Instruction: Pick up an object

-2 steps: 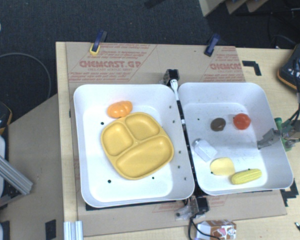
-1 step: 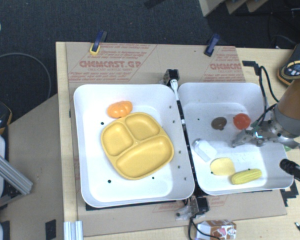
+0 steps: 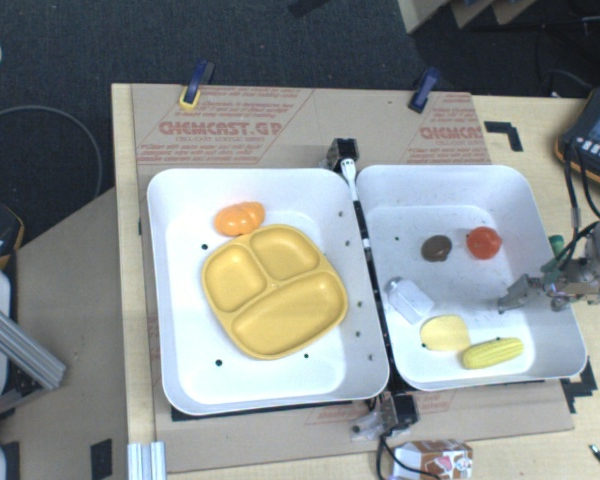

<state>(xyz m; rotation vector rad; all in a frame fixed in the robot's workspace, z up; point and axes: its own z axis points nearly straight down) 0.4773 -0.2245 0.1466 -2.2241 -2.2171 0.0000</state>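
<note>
In the right bin lie a brown round piece, a red tomato-like piece, a pale clear piece, a yellow lemon-shaped piece and a yellow corn cob. My gripper reaches in low over that bin's right rim, a grey shape pointing left. It is to the right of the lemon-shaped piece, above the corn cob in the picture, and below the red piece. Nothing shows in its grasp.
The left bin holds a yellow divided plate and an orange piece at the plate's far left corner. Clamps pin the cardboard at the back. Cables and a green connector hang by the right edge.
</note>
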